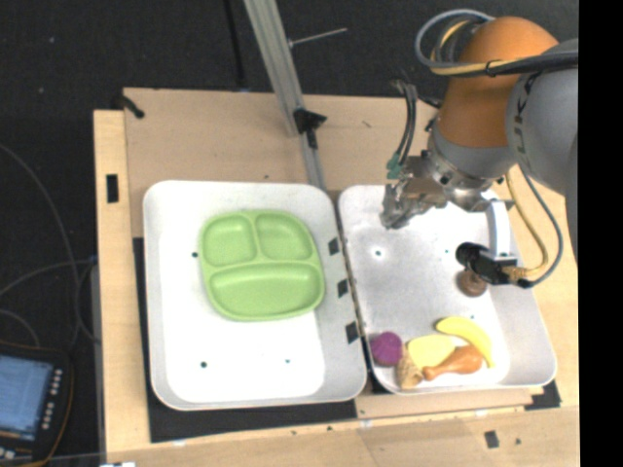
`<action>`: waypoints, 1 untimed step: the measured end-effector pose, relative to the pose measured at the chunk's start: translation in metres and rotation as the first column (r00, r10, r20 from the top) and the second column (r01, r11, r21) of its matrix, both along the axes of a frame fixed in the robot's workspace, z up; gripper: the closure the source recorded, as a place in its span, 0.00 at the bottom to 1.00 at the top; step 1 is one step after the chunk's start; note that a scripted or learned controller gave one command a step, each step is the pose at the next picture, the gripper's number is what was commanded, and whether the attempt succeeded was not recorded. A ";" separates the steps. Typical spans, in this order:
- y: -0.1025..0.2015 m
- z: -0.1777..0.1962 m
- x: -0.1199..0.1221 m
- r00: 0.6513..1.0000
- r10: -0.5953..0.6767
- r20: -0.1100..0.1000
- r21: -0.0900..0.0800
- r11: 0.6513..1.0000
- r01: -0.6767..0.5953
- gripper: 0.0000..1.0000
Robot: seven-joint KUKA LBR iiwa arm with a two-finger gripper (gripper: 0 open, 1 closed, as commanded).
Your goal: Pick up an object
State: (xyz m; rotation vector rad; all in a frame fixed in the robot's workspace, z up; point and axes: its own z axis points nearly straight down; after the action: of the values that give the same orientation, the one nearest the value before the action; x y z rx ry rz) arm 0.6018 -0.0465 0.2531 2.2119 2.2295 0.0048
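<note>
My gripper [397,212] hangs over the far left corner of the right bin [428,261], with nothing seen between its fingers. Toy food lies along that bin's near edge, well away from the gripper: a purple piece [386,347], a yellow banana [467,337], a pale yellow piece [425,347] and an orange-brown drumstick [448,364]. A small brown item [473,283] sits by the bin's right side.
The left bin [175,358] holds a green divided plate [262,265]. A metal pole [282,66] rises behind the bins. A black and white fitting [490,253] on the arm hangs over the right bin.
</note>
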 end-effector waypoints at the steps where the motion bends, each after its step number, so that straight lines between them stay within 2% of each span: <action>1: 0.052 0.006 0.015 1.000 0.000 0.000 0.000 1.000 0.000 1.00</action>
State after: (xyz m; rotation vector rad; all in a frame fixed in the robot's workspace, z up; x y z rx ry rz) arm 0.6171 0.0052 0.2589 2.2124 2.2293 0.0041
